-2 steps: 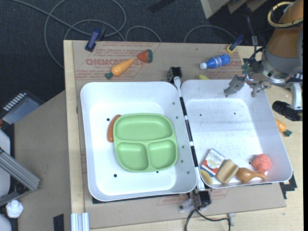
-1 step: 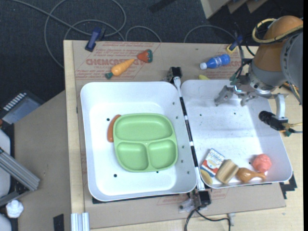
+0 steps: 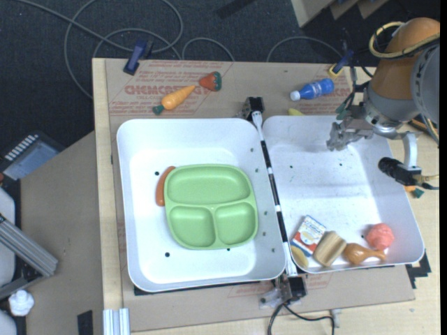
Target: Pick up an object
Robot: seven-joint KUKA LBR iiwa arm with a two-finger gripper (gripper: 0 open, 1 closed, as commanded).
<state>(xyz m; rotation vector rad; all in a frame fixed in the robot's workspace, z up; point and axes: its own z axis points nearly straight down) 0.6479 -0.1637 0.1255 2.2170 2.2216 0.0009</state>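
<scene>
So the arm (image 3: 408, 54) comes in from the right with its gripper (image 3: 343, 137) hanging over the far edge of the right bin (image 3: 328, 194), roughly above the bare middle part of that far side. There's nothing between the fingers, but honestly I can't tell if they're apart or together from this angle, it's just a grey blob down there. All the stuff to pick from sits along the near edge of the right bin: a small snack box (image 3: 308, 234) with a red and white label, just beside it a tan bread roll (image 3: 328, 248), then an orange-brown curved toy (image 3: 362, 255) touching the roll, and a pink lumpy toy (image 3: 380, 235) toward the near right corner. All of that is well apart from the gripper. The left bin (image 3: 140, 187) holds a green divided plate (image 3: 210, 206) about in the middle, with an orange sausage-looking thing (image 3: 160, 188) tucked against the plate's left edge. Out on the bench, beyond the far edge of the bins, a toy carrot (image 3: 176, 98) and a strawberry-ish red piece (image 3: 211, 82) lie behind the left bin, and a blue and white bottle (image 3: 312, 90) lies on its side behind the right one.
</scene>
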